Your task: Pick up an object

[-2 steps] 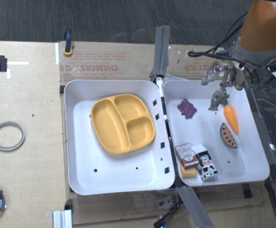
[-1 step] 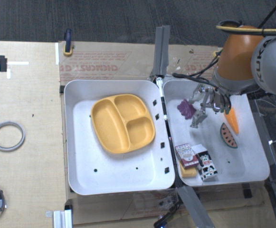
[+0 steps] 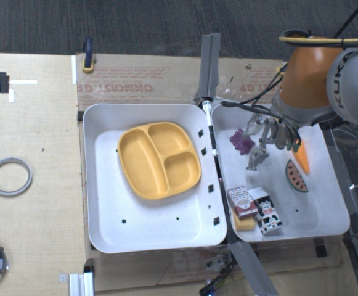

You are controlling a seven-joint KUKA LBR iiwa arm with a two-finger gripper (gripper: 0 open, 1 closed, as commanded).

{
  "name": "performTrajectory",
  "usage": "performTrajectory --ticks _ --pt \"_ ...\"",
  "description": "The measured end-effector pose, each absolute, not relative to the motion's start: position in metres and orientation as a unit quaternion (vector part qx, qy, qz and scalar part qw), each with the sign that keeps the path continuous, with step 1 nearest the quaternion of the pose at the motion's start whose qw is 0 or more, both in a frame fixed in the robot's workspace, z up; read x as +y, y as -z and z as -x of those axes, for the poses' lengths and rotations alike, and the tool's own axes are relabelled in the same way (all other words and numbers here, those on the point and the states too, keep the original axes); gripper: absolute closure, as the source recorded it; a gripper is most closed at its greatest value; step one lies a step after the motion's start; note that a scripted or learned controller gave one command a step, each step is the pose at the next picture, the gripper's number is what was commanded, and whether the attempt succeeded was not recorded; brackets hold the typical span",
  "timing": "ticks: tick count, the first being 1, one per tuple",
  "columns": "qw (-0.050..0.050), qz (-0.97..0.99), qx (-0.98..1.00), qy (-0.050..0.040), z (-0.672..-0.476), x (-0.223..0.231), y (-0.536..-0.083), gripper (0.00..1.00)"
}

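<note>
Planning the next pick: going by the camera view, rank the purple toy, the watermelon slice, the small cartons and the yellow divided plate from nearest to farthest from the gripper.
1. Purple toy, just left of the gripper.
2. Watermelon slice, to its right.
3. Small cartons, at the bin's front edge.
4. Yellow divided plate, in the left bin.

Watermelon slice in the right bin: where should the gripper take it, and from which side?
Probably from straight above. The watermelon slice lies flat and apart from the carrot, so close the fingers across its narrow width near the middle. The gripper hangs to its left.
</note>
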State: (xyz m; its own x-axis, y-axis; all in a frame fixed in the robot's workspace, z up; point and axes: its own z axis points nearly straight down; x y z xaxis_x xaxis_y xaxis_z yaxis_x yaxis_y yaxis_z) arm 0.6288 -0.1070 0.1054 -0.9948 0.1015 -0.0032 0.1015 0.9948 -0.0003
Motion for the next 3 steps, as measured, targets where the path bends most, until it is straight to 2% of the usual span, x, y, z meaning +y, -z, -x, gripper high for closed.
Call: performTrajectory --ticks 1,2,3 --pt "0.002 -0.192 0.981 0.0003 -0.654 -0.127 -0.093 0.0" --pt "0.002 -0.398 0.917 0.0002 -0.648 -0.082 -0.193 0.0" --pt "0.0 -0.492 0.87 0.0008 -0.62 -0.098 -0.094 0.0"
